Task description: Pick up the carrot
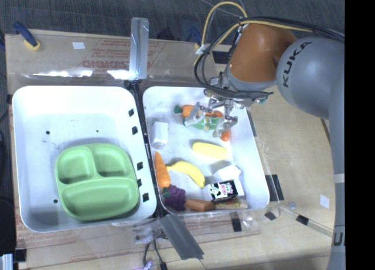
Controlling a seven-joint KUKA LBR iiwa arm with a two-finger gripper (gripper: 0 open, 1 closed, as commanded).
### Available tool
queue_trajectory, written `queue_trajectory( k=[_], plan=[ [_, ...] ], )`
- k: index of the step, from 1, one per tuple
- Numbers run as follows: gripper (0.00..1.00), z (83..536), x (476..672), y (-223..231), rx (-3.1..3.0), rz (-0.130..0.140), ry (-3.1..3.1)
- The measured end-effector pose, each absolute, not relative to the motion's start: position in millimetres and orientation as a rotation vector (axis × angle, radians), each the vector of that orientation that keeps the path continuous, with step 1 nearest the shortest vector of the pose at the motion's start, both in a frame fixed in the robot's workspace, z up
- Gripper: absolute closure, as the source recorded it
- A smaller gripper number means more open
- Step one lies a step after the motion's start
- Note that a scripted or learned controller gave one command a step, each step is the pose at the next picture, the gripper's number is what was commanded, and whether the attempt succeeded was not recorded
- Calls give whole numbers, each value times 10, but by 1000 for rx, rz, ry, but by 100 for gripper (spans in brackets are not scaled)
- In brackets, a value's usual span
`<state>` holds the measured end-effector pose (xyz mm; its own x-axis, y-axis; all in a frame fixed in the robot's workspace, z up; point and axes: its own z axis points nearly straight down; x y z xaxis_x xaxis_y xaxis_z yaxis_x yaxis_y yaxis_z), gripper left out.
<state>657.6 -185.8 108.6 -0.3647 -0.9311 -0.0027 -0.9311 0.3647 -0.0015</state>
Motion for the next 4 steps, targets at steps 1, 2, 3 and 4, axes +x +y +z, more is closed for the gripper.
queue_trajectory(
  k=[1,2,3,4],
  plan=[
    [0,1814,6593,-1756,-2099,-8,2331],
    [0,957,6595,-1636,-1979,-10,2429],
    [0,1880,6571,-1334,-2294,-6,2139],
    [0,940,6582,-1493,-2174,-6,2261]
  ],
)
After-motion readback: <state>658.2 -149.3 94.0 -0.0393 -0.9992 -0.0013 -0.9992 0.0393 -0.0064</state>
